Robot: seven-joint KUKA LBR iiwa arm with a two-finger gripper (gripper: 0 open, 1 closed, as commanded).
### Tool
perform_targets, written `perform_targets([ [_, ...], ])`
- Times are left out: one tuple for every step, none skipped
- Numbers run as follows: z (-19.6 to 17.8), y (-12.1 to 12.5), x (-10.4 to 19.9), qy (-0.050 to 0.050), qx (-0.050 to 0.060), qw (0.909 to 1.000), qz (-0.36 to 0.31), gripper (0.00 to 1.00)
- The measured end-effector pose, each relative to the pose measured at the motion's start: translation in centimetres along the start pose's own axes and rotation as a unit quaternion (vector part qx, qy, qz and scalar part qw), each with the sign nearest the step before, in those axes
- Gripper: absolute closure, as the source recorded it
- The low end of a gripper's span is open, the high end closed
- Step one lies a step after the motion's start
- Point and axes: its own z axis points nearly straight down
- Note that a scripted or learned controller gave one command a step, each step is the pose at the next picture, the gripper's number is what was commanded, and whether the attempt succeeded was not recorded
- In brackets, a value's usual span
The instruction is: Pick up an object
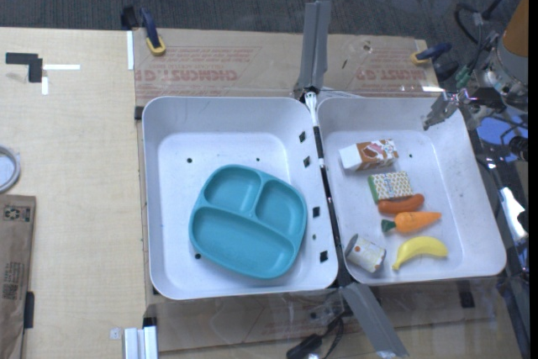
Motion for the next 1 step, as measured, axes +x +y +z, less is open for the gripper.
perform_targets([
  [8.96,-5.28,5.77,0.0,0.0,1.0,0.0,0.0],
])
